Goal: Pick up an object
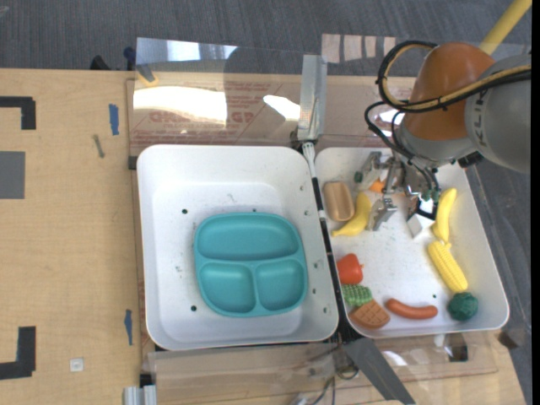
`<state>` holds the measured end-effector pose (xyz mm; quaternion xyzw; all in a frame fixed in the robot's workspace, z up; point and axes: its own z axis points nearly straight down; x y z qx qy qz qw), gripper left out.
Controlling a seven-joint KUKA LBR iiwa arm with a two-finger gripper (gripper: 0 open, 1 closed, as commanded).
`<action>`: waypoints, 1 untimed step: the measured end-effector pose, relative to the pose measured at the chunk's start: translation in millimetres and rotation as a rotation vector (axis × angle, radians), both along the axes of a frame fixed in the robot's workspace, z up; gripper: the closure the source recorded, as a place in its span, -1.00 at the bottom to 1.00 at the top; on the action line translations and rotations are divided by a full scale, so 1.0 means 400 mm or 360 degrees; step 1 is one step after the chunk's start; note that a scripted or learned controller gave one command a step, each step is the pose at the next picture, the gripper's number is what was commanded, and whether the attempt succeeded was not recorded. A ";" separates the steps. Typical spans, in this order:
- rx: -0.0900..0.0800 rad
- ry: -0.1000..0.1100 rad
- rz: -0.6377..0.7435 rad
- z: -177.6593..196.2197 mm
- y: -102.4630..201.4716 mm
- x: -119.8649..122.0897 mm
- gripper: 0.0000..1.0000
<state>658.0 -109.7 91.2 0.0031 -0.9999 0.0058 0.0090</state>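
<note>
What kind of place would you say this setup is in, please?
Probably a robotics lab bench for grasping trials: two white bins sit side by side, one holding a teal divided tray, the other toy food such as a corn cob, with the arm's gripper lowered over them.

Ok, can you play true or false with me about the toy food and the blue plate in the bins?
1. The teal divided plate lies in the left bin. True.
2. The plate has toy food on it. False: its compartments are bare.
3. The corn cob lies in the right bin. True.
4. The sausage is in the left bin. False: it lies in the right bin.
5. The gripper is above the right bin. True.
</note>
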 end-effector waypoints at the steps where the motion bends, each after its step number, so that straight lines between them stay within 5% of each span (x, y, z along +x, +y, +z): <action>1: 0.0002 -0.0052 0.0001 0.035 0.007 0.018 1.00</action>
